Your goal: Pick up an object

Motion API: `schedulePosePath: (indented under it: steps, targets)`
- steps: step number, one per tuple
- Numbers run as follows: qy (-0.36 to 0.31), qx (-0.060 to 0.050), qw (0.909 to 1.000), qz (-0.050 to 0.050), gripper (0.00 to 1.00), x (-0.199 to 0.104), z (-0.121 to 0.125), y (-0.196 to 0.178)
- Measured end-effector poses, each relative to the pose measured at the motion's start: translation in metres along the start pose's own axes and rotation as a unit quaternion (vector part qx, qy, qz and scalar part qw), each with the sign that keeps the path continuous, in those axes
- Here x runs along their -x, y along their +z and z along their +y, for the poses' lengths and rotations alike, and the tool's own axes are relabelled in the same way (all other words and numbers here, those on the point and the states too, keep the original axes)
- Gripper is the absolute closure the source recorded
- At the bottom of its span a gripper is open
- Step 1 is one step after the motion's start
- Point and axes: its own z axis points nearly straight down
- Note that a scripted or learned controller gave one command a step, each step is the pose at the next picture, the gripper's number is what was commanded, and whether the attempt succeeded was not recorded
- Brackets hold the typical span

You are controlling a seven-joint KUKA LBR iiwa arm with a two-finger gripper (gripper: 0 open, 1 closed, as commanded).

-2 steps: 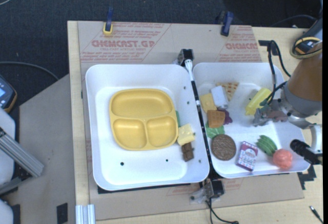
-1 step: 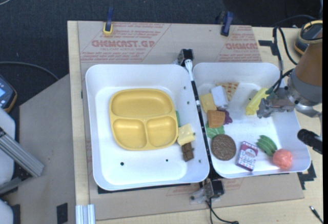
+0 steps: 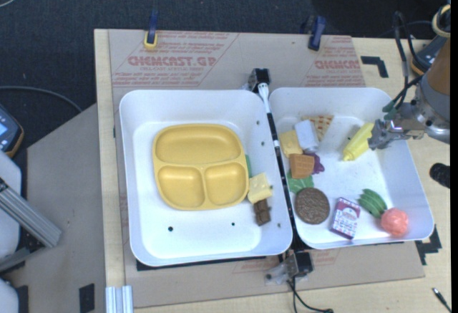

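My gripper [image 3: 384, 134] reaches in from the right over the right bin [image 3: 401, 100], near its right wall. Just left of it lies a long yellow toy [image 3: 356, 142], whose upper end meets the gripper's tip. Whether the gripper grasps it is unclear. Further left in that bin lie a waffle wedge [image 3: 322, 122], a white piece [image 3: 305, 135], a yellow block [image 3: 290, 143], an orange block [image 3: 301, 165] and a brown cookie [image 3: 312, 205]. Along the front sit a red box [image 3: 345, 218], a green pod [image 3: 373, 200] and a pink fruit [image 3: 394, 221].
The left bin [image 3: 136, 161] holds a yellow divided plate [image 3: 200, 164], with a pale yellow wedge [image 3: 259, 187] and a brown piece [image 3: 262, 213] beside its right edge. A black rod [image 3: 272, 140] runs between the bins. Cables hang at the far right.
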Motion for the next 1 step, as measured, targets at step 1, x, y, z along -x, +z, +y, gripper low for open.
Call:
schedulePosePath:
  steps: [1]
  targets:
    - [0.000, -0.002, 1.0000, 0.001, 1.00, 0.0000, 0.0010, -0.0143]
